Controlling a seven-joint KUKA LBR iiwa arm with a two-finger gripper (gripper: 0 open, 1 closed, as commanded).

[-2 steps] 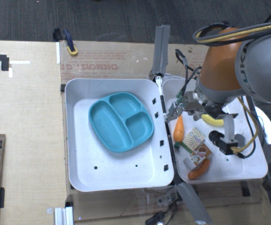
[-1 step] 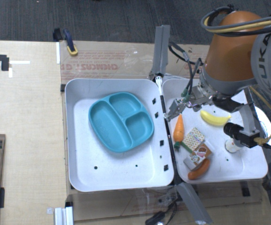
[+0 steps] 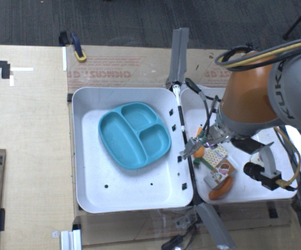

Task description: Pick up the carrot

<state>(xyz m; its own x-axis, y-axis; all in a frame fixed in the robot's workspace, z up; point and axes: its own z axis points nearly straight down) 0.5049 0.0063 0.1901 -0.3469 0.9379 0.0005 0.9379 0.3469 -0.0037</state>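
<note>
While I watched from the overhead camera, the arm (image 3: 254, 95) reached in from the right and hung over the right bin (image 3: 280, 189), its orange band and grey body covering much of that bin's upper half. The gripper (image 3: 198, 146) sat low at the bin's left side, close to the divider between the two bins. I could see something orange right at its tip, though I could not make out what that was or whether it was pinched; as for whether the claw was spread or pressed together, I could not tell from this angle.

The carrot (image 3: 221, 189) lay in the right bin near its front edge, an orange tapered shape tilted on the white floor. It was below and a little right of the gripper in my view, near but apart from it. Between the two sat a small patterned packet (image 3: 216, 155) and a brown-and-white item (image 3: 223, 167), the latter just beside the carrot's upper end.

In the left bin (image 3: 88, 155) rested a blue divided plate (image 3: 135, 134).
</note>
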